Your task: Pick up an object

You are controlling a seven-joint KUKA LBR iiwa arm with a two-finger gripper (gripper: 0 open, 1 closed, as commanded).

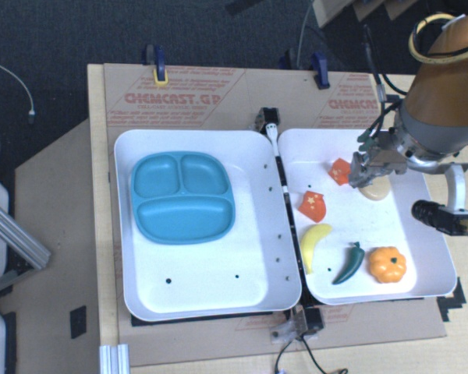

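My gripper [364, 176] hangs low in the right bin [421, 287], near its back. Its fingertips sit between a small orange-red piece [339, 171] on the left and a pale beige round object [375, 190] just below and to the right. Nothing visibly sits between them. Closer to the front lie a red piece [313, 205], a yellow banana [314, 245], a dark green pepper [349, 263] and an orange pumpkin [387, 264].
The left bin [132, 287] holds a blue divided plate [183, 196]. A black ridge [281, 193] separates the two bins. Blue clamps [157, 59] hold the cardboard at the back. A black fitting [441, 216] of the arm overhangs the right bin's right rim.
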